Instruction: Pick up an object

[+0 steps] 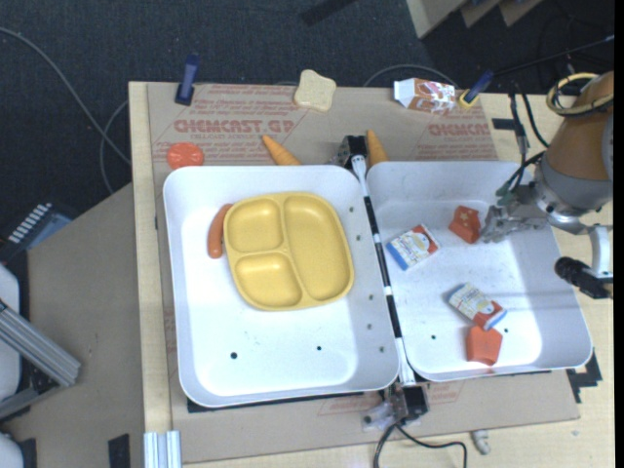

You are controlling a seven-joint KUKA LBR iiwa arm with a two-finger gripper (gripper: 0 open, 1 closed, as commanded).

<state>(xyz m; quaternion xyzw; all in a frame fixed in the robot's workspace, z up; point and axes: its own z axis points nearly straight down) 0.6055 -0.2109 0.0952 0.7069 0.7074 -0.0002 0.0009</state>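
Gripper [494, 224] sits just beside the orange block [466, 224] in the right bin [546, 359].

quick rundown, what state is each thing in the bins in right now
yellow divided plate: upright in the left bin, compartments bare
sausage: lying against the plate's left edge
blue and white carton: lying flat in the right bin
orange block: loose on the bin floor beside the claw
grey packet: lying flat
red piece: resting near the front wall, touching the packet
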